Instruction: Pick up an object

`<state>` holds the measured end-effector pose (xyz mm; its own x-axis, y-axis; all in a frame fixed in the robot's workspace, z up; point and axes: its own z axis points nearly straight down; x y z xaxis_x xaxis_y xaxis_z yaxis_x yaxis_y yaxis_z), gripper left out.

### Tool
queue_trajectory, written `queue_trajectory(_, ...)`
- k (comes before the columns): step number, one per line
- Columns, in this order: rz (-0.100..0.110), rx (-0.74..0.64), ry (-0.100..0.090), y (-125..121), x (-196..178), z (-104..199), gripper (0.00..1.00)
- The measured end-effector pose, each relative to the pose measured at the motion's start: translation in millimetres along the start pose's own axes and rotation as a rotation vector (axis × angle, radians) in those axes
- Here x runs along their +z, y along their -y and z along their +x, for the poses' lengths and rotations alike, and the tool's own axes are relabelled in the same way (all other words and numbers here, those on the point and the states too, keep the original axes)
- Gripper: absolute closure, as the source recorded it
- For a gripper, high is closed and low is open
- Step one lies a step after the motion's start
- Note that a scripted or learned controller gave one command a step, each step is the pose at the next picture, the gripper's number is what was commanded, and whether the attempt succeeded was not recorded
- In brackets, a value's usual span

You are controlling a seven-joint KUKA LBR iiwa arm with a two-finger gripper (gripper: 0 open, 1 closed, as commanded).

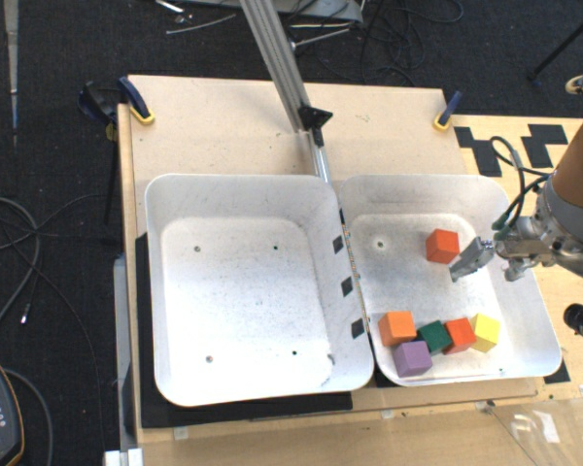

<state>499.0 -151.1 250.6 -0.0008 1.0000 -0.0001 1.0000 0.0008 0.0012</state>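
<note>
the left bin [165, 289] sits well away from the tool, on the far side of the worktop [233, 129]. next comes the right bin [525, 357], the one the tool hangs over. down at its near edge, below and to the tool's left, lies a cluster of blocks: an orange block [398, 326], a purple block [412, 358] touching it, a green block [433, 337], a red-orange block [460, 334] and a yellow block [486, 331], packed close. a lone red block [443, 246] rests just beside the tool's left finger, slightly above it. the tool [493, 261] itself hovers with its fingers spread apart, nothing between them, the grey arm [571, 202] reaching in behind it.
</note>
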Motion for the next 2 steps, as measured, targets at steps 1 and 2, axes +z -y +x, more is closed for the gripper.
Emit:
queue_trajectory(1, 0.000, -0.001, 0.002, -67, 158, -27, 0.00)
queue_trajectory(2, -0.004, -0.003, 0.002, -128, 155, -38, 0.00)
